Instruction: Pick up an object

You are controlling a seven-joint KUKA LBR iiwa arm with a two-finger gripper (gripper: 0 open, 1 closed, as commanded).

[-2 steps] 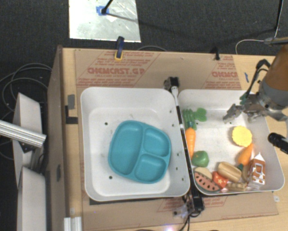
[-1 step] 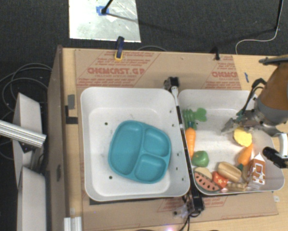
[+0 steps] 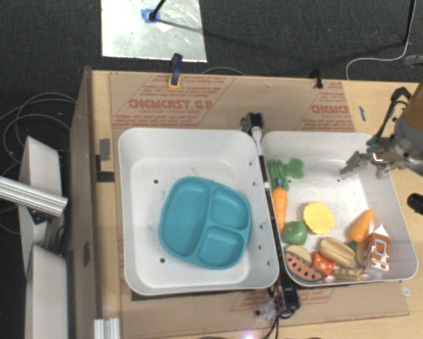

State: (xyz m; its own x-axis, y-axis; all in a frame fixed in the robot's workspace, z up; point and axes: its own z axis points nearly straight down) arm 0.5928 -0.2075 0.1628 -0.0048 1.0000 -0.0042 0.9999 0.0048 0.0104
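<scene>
Toy foods (image 3: pixel 336 251) lie heaped at the near end of the right bin (image 3: pixel 338 150), untouched. The pincer (image 3: pixel 370 159) hovers above that bin's far right side, released and holding nothing. Picking has not begun.

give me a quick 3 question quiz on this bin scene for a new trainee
1. True or false: the blue divided tray lies in the right bin.
2. Which toy lies against the divider, just below the green piece? A) carrot B) hot dog C) milk carton
3. Fill in: the claw is above the ____ bin.

Key:
1. False, it lies in the left bin.
2. A, the carrot.
3. Right, near its upper right corner, away from the yellow round piece.
</scene>
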